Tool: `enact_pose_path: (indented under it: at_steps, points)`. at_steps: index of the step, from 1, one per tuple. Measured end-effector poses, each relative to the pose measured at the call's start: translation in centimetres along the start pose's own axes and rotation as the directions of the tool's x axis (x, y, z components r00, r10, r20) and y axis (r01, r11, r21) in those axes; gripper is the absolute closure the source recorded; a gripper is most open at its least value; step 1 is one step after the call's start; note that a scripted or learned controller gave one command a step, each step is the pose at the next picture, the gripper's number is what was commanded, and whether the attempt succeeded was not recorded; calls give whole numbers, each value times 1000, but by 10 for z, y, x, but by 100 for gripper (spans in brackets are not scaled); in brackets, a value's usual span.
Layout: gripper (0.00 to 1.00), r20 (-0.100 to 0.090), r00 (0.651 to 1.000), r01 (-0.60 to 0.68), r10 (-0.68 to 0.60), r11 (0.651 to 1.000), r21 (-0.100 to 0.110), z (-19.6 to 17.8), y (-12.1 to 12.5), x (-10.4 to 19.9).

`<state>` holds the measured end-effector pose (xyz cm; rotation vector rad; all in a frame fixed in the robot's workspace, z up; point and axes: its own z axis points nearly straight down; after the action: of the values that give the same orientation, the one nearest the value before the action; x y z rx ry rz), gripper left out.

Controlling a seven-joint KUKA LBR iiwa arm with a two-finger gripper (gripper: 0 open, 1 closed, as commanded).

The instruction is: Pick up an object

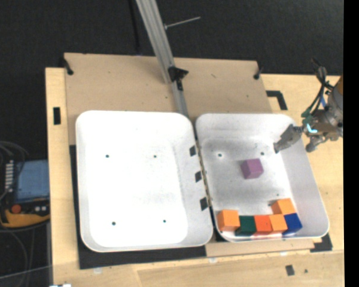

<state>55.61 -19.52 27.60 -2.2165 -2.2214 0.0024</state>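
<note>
A: Progress on the pick is noted first. Nothing is seen lifted. The purple block lies alone on the floor of the right bin, roughly at its middle, well apart from everything else. The remaining blocks are bunched along the near rim of the same bin: an orange block at the near-left corner, then a green block, a second orange block, a lighter orange one, a blue block, and one more orange block just behind that row.

B: And the left bin?

A: It is recorded as a white tray beside the right one, the two touching along their shared edge. The whole task is judged as outstanding: approach, closing and lift are all left to be done.

B: Pose of the arm?

A: The pincer is seen at the right bin's far-right corner, above the rim, with the wrist entering over the bench's right edge. One dark finger is angled down and inward toward the bin floor. No block is seen between the fingers. Whether they are spread or closed cannot be told from this view.

B: Nearest candidate?

A: The purple block is judged nearest and least crowded.
</note>
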Motion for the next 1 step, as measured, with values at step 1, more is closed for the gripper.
enact_pose_path:
  at_steps: [1]
  points:
    - [0, 1, 1000, 1, -1, 1000, -5, -2, 1, 0]
